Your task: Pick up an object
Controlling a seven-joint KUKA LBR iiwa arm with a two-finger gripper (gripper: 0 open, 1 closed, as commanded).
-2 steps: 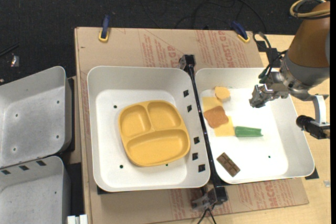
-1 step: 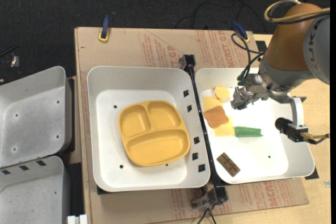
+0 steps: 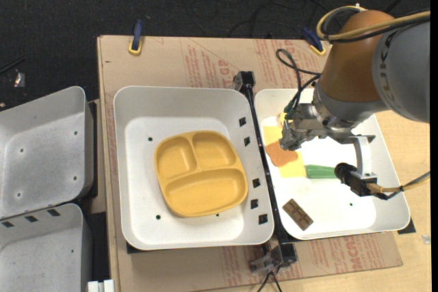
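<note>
Left bin [image 3: 130,147]: a shallow white plastic bin with rounded corners, sitting on a brown cardboard-covered bench top [image 3: 178,55]; it is the landmark for the lines below.
Tray [image 3: 201,173]: a yellow plastic meal tray with three compartments, lying flat in the middle of the left bin, turned a little askew to its walls.
Divider [image 3: 260,161]: a thin black bar with small black tabs, running along the left bin's right wall, between it and the neighbouring bin.
Right bin [image 3: 383,215]: a second shallow white bin, touching the divider on the left bin's right side.
Orange piece [image 3: 282,156]: a flat orange object just right of the left bin's right wall, under the gripper's tip.
Yellow pieces [image 3: 291,169]: flat yellow shapes beside and partly beneath the orange piece; another yellow bit [image 3: 272,133] shows above it.
Brown block [image 3: 298,213]: a small dark brown rectangular block, right of the left bin's lower right corner.
Green object [image 3: 319,171]: a green elongated object lying farther right of the left bin, next to the yellow pieces.
Gripper [image 3: 290,139]: low over the orange and yellow pieces; whether it is wide, narrow or holding anything cannot be told, since the wrist hides it.
Arm [image 3: 363,72]: grey with an orange band, reaching in over the right bin.
</note>
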